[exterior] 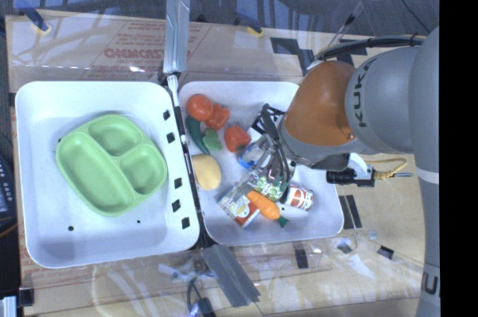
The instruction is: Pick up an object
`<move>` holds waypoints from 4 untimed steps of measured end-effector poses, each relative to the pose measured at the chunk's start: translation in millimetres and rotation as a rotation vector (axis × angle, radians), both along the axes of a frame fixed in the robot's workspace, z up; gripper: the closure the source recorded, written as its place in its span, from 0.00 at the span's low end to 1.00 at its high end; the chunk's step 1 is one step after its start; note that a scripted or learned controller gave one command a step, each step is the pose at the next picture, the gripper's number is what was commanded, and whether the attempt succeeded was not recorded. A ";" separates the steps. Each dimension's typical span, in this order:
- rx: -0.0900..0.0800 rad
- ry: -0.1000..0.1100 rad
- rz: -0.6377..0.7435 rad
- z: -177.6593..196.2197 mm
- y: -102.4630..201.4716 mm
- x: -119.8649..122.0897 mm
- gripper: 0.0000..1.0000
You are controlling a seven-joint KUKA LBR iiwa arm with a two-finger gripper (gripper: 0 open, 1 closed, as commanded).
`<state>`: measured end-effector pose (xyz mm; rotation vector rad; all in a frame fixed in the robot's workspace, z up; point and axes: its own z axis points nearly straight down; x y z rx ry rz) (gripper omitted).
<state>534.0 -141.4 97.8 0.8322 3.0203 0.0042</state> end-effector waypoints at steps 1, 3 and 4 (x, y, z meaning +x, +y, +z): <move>0.000 0.011 0.180 28.5 6.9 -21.5 0.00; -0.002 0.011 0.221 123.2 20.0 -33.5 0.00; -0.006 0.001 0.365 201.1 -29.4 37.4 0.00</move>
